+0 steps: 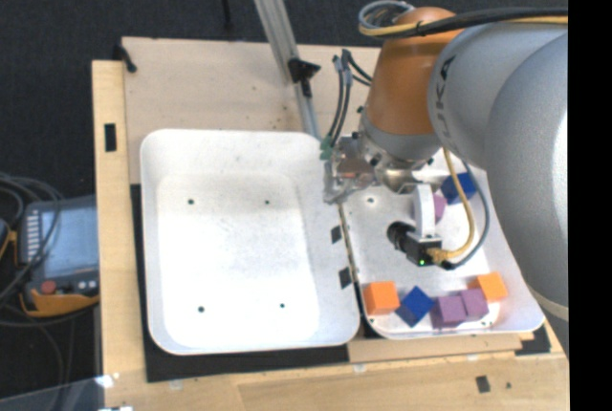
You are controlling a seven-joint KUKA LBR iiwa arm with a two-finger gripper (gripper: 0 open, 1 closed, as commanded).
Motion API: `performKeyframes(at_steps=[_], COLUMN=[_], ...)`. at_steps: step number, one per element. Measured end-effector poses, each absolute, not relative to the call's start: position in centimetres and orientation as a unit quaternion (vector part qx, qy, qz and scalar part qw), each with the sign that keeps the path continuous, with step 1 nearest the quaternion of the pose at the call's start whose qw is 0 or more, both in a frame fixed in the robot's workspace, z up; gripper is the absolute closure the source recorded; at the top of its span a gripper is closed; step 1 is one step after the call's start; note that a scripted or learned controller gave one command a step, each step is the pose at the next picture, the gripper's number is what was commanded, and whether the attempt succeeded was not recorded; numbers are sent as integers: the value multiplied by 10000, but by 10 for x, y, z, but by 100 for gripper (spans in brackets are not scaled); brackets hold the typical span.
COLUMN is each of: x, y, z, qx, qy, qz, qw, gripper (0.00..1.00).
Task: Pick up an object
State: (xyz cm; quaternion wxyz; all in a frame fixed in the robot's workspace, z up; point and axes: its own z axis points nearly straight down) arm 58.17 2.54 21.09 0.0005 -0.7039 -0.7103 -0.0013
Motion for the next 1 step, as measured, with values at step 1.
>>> performKeyframes(at_steps=[1], x=[583], y=[73], z=[228], qx=[-7044], qy=[-7098], qz=[-15], qw=[2], gripper=[100])
